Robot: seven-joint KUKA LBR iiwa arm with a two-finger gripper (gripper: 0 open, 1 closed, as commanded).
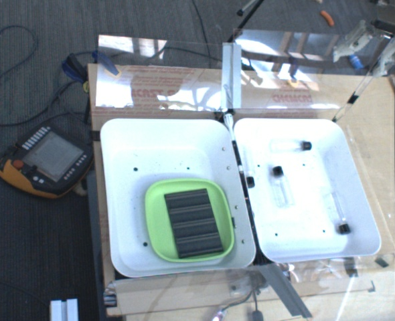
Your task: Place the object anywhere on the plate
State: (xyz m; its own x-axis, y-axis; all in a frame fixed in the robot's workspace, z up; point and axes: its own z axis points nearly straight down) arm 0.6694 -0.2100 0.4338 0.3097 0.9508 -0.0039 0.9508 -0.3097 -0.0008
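Fingers' opening cannot be told on the far gripper (pixel 359 42); the ribbed grey block (pixel 193 223) on the green plate (pixel 154 206) looks light and stiff, best pinched across its long sides.

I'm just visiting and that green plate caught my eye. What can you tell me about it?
The plate is light green, squarish with rounded corners and a raised rim, and looks like plastic. It lies flat in the left bin, toward its near edge and a bit right of middle. A dark grey ribbed block rests on it, covering most of its middle and slightly turned against the plate's sides. The plate touches the bin floor and the block.
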